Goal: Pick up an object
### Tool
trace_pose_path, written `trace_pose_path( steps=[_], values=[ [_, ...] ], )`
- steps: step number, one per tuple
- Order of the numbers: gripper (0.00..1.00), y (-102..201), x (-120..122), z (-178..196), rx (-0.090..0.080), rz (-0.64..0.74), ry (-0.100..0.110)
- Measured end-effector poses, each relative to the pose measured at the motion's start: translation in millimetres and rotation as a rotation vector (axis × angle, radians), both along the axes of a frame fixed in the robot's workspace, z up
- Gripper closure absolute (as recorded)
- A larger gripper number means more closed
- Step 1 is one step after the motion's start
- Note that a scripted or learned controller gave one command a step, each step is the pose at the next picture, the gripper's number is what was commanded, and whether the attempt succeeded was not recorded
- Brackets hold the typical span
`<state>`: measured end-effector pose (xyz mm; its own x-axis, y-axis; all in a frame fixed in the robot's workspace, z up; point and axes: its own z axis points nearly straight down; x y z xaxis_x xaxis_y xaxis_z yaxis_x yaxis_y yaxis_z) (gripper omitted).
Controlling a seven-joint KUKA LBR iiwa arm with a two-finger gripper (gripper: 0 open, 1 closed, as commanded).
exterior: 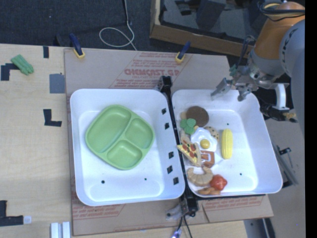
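The tool hangs open, holding nothing, at one o'clock — the yellow plastic corn cob looks light, stiff, slippery — grip its middle.

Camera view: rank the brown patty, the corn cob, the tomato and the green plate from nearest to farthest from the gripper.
From the gripper, open above the right bin's far edge:
1. Brown patty, far end of the right bin.
2. Corn cob, middle of the right bin, toward its right.
3. Tomato, near end of the right bin.
4. Green plate, in the left bin.
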<state>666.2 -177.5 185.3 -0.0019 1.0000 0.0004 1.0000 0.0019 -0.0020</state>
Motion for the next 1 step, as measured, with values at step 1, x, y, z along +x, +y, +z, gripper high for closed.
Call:
trace_pose_path(
  steps=[1],
  values=[
    [0.00,9.2,1.2,-33.7,-0.001,-0.001,0.003]
  ],
)
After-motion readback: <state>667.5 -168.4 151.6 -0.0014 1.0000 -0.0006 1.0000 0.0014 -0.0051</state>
